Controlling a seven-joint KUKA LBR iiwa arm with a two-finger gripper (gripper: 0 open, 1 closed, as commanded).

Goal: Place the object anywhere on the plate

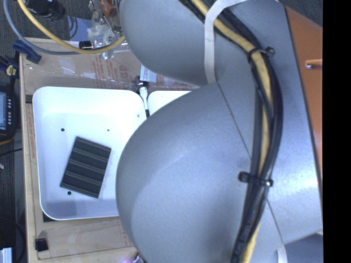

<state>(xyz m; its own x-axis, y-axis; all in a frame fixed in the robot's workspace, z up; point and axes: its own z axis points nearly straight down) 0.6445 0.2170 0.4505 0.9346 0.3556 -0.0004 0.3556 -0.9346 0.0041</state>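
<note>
The arm (219, 163) had a grey shell with a fine speckled, matt finish, smooth in form and lit softly along its curves. A white strap (210, 37), seemingly plastic or tape, wrapped round it, and black and yellow cables (262, 75) with a rubbery sheen ran along it, held by black ties. The left bin (49, 106) looked like smooth white plastic, slightly glossy. In it lay a dark grey ribbed slab (86, 166), matt, its ridges catching little light. The bench (88, 237) looked like pale bare wood. A yellow hose (46, 32) at the top had a smooth gloss.
</note>
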